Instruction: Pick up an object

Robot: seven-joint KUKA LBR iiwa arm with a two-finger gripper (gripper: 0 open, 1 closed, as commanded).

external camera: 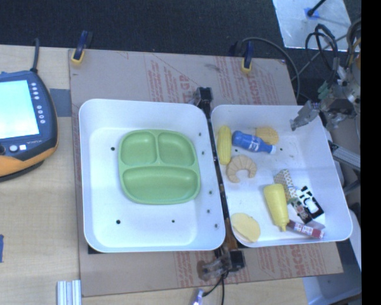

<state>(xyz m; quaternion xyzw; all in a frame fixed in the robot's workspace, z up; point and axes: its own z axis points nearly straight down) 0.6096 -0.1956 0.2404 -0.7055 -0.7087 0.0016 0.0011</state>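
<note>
The gripper (305, 116) is poised over the right bin's (330, 170) far right corner, jaw state undeterminable, nothing grasped.

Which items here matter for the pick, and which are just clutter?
Relevant to the pick:
- claw, at the right bin's far right corner
- right bin holding the candidates: corn cob, blue bottle, croissant, yellow bottle

Lying about:
- left bin with green divided plate
- teach pendant
- clamps
</note>
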